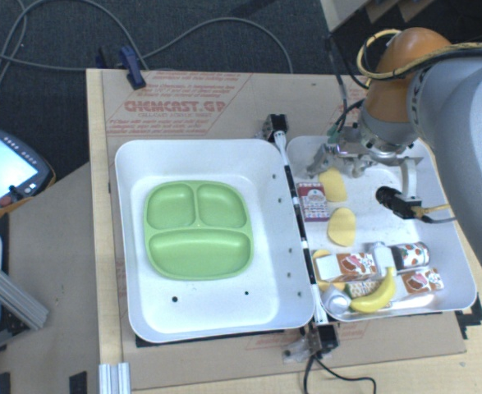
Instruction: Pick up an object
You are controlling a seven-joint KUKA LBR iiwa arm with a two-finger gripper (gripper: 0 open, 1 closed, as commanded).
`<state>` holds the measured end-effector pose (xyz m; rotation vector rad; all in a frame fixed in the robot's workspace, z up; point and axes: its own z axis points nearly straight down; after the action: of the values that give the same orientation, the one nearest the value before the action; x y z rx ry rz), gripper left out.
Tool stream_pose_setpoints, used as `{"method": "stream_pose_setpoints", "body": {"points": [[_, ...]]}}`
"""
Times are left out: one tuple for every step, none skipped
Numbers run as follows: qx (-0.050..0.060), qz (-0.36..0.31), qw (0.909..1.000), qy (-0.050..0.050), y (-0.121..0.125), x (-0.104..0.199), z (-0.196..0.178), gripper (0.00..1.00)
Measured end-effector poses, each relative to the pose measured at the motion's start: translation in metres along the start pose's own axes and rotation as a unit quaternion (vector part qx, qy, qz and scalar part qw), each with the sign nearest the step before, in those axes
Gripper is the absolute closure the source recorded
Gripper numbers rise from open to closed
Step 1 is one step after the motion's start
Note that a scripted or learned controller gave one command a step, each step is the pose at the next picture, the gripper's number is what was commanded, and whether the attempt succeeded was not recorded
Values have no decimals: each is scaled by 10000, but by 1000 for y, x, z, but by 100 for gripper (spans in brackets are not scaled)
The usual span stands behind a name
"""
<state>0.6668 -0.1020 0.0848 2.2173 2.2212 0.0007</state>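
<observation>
My gripper (337, 166) hangs low over the far end of the right bin (458, 279), fingers spread open just above a pale yellow chunk (334, 186). Nothing is held between them. A second yellow chunk (342, 226) lies a little nearer the front. A red and white packet (312, 202) rests against the bin's left wall, beside the first chunk. At the bin's front end lie a banana (374, 294), several red and white snack packets (355, 264) and a small silver can (335, 304).
The left bin (134, 162) holds a green divided plate (198, 228). The arm's grey body and orange band (405, 64) cover the far right of the right bin. The wall between the two bins (294, 212) runs close to the gripper's left.
</observation>
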Motion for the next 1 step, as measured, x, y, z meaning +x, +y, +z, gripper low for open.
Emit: {"method": "stream_pose_setpoints", "body": {"points": [[-18,-6,10000,-8,1,0,-11,100]]}}
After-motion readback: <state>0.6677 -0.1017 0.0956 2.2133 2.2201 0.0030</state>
